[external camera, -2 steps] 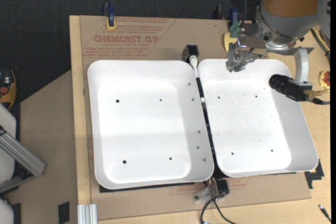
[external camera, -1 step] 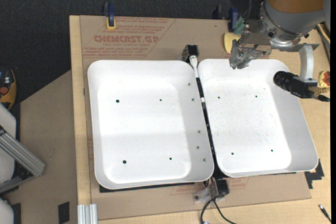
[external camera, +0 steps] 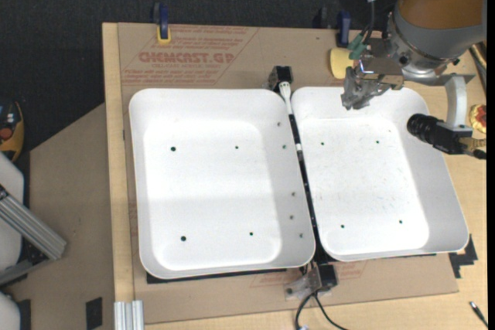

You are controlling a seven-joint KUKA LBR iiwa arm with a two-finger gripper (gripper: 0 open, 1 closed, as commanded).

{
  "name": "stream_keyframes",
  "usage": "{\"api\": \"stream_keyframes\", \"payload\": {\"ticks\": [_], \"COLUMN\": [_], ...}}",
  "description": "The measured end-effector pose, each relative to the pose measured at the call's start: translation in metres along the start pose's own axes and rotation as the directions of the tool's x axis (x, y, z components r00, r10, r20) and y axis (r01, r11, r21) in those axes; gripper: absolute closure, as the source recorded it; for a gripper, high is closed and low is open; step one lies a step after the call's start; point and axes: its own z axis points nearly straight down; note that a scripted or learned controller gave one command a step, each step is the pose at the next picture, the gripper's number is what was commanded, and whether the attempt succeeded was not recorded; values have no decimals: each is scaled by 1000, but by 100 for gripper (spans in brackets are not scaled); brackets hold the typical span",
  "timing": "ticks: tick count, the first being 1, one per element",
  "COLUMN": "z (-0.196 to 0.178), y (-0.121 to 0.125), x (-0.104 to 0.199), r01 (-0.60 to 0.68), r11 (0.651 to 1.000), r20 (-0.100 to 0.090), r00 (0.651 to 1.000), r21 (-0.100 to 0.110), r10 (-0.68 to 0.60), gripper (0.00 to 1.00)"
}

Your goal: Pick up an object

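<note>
The only loose thing I could make out as a candidate was a pale yellow lump [external camera: 338, 62]. It lay on the printed board [external camera: 193, 56] under the bins, just beyond the far rim of the right bin [external camera: 371, 193] and outside it. It looked roundish and partly tucked behind the wrist hardware. I could not pick out a long axis or say which way it pointed, because too little of its outline was clear. A blue clamp [external camera: 343, 22] stood on the board edge just behind it.

The gripper [external camera: 360, 98] hung over the far left corner of the right bin, just beside the lump but on the bin side of the rim. I could not tell whether it was open or closed, as the metal there blurred into one grey mass. I saw nothing that was plainly held in it.

I judged this to be the search-and-approach step, with no grasp made. If the yellow lump was the target, the next move called for shifting the gripper out past the rim and coming down over it. It would also have to stay clear of the bin wall and the clamp. With a rounded shape, the closing direction probably mattered little, though the rim left little room on one side.

The left bin [external camera: 209, 182] sat well apart from all this, across the dark seam between the two bins.
</note>
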Motion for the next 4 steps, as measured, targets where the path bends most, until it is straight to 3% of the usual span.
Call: {"api": "stream_keyframes", "payload": {"ticks": [2,3,4], "z": [-5,81,-30], "y": [-2,13,12], "x": [-15,24,66], "r01": [0,4,6], "r11": [1000,1000,1000], "r20": [1,-1,-2], "r00": [1000,1000,1000], "r21": [-5,6,-14], "r10": [0,-4,-6], "gripper": [100,100,100]}}
